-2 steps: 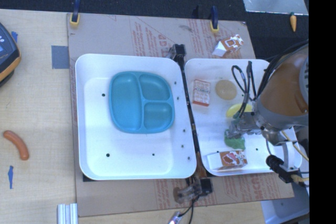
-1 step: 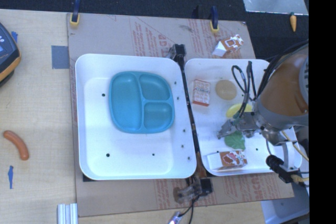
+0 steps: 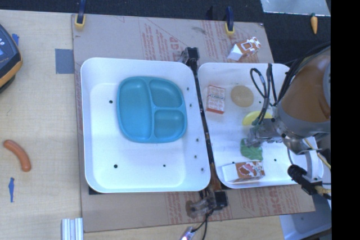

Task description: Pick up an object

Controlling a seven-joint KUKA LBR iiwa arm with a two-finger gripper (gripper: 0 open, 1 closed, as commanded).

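1. The counter (image 3: 39, 115) carried two shallow white bins side by side on a sheet of brown cardboard (image 3: 163, 36), which was clamped at its far edge.
2. The left bin (image 3: 98, 168) held a blue divided plate (image 3: 152, 108) lying flat, a little toward its far side.
3. The right bin (image 3: 222, 149) held several small things: a small carton with red print (image 3: 216, 99) near its left wall, a round tan disc (image 3: 242, 95) just beside that carton, a yellow object (image 3: 252, 117) partly hidden by the arm, a green object (image 3: 251, 150) nearer the front, and a flat packet with a red label (image 3: 247, 170) along the front wall.
4. The grey arm (image 3: 304, 98) reached in from the right over the right bin, black cables looping above its wrist.
5. The pincer (image 3: 256, 136) sat low over the green object, seemingly touching its top; the picture was too blurred there to tell whether it was open or closed, or whether it gripped anything.
6. Outside the bins, another small carton (image 3: 244, 49) lay on the cardboard beyond the right bin, and a sausage-shaped orange object (image 3: 18, 154) lay on the counter well to the left.
7. A dark device with a yellow edge (image 3: 7, 62) sat at the counter's left margin.
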